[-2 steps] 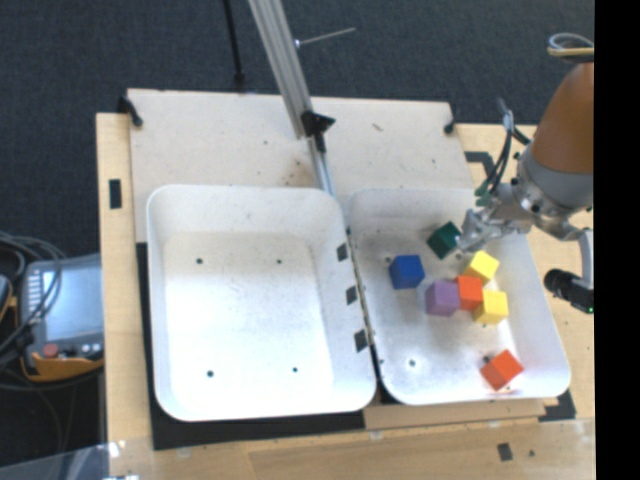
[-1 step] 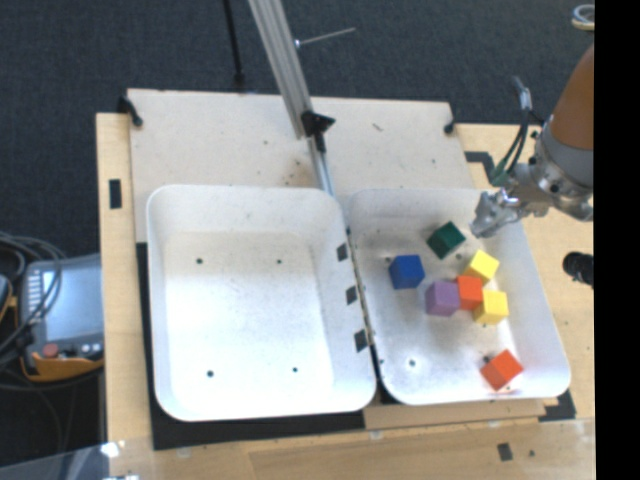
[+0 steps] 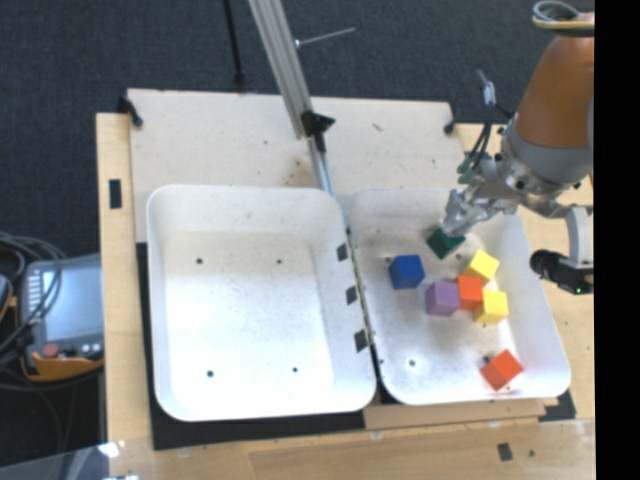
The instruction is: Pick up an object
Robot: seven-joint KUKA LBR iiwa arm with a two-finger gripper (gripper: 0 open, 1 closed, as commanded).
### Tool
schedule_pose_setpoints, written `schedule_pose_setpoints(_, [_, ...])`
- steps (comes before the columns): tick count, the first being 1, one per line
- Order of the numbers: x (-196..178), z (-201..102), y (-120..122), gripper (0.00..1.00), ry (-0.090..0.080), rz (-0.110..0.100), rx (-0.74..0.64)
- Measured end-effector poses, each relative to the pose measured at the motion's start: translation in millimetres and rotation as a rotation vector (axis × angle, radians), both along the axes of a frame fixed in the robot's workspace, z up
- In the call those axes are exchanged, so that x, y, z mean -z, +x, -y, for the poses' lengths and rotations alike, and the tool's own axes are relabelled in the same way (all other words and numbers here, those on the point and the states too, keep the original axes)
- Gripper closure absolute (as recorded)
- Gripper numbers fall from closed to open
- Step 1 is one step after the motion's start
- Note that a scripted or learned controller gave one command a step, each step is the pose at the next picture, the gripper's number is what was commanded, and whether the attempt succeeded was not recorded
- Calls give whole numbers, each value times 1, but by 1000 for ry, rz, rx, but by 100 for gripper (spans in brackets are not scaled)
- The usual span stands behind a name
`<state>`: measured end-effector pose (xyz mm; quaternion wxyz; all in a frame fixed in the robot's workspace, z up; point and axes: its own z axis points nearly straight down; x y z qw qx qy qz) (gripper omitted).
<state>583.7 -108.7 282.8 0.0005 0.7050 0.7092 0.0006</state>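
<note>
Just tool point(image 3: 455, 224) at green block point(image 3: 444, 241)

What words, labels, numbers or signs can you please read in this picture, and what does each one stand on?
None can be read.
The handheld device at the left edge has a screen, but whatever it shows is too small and blurred to read.
The blue block, purple block and the other blocks in the right bin have plain faces.
The left bin carries dark specks, not writing.
</note>
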Motion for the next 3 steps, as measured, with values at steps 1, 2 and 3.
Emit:
schedule_pose_setpoints(1, [14,-49,0,100,0,-1,0])
schedule_pose_setpoints(2, [28,-100,1,100,0,-2,0])
schedule_pose_setpoints(3, [24,-156,4,100,1,0,-2])
